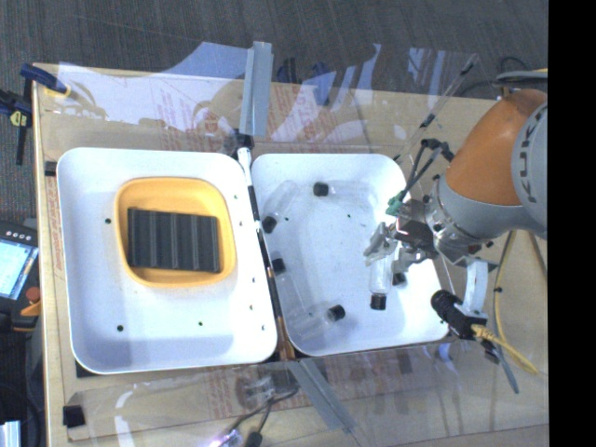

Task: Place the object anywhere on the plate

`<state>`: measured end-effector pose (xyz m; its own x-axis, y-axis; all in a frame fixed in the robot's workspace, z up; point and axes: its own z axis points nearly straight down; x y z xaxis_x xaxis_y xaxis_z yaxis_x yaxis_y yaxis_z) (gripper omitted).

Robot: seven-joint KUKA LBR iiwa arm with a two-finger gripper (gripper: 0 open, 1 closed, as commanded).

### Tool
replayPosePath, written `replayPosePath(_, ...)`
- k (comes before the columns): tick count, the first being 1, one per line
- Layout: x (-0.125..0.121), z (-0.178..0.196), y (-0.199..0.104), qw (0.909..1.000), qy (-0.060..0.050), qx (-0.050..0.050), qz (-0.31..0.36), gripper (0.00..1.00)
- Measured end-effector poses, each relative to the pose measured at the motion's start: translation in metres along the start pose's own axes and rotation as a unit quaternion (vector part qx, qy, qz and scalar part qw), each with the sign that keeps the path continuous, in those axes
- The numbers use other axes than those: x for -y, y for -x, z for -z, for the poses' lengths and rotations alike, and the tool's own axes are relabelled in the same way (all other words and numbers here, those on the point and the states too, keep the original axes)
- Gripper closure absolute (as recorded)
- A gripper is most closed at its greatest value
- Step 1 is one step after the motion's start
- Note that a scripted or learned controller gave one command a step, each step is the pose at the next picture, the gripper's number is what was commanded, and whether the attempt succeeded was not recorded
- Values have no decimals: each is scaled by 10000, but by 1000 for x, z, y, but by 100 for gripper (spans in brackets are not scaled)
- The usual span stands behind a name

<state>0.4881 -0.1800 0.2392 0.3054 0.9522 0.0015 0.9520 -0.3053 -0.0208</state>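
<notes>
A yellow plate lies in the left bin, with a dark ribbed rectangle in its middle. In the right bin lie several clear tubes with black caps: one near the divider, one at the back, one at the front. My gripper hangs low over the right side of that bin. Right at it is another clear tube, its black cap pointing to the front. Whether that tube is held is unclear.
The grey arm with its orange band reaches in from the right over the bin's rim. Cables and a black fitting hang by the front right corner. A raised divider separates the two bins.
</notes>
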Motion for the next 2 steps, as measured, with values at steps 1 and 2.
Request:
replayPosePath(1, -45, -15, -29, 9953, 97, 20, 961, 100)
replayPosePath(2, -81, -13, -62, 9795, 96, 27, 2013, 100)
